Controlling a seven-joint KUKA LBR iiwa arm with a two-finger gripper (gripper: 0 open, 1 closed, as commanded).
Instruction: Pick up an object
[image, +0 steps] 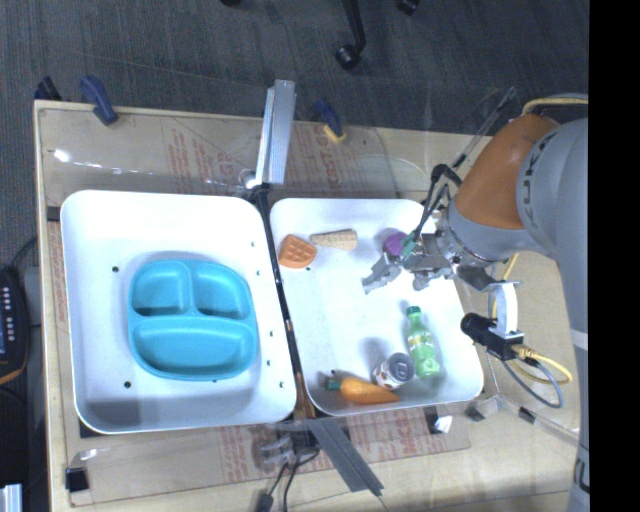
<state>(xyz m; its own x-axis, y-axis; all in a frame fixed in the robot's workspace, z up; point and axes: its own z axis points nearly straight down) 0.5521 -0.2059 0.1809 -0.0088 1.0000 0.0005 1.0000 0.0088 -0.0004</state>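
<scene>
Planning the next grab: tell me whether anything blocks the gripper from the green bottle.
Nothing visible does. The gripper hangs above bare white floor of the right bin, and the green bottle lies just below it in the view, with nothing between them.

From my seat the purple object (396, 241) is partly hidden behind the gripper (398, 271), so I cannot name it. The can (394, 371) is too small to read its label. The arm (530, 190) is cut off at the right.
</scene>
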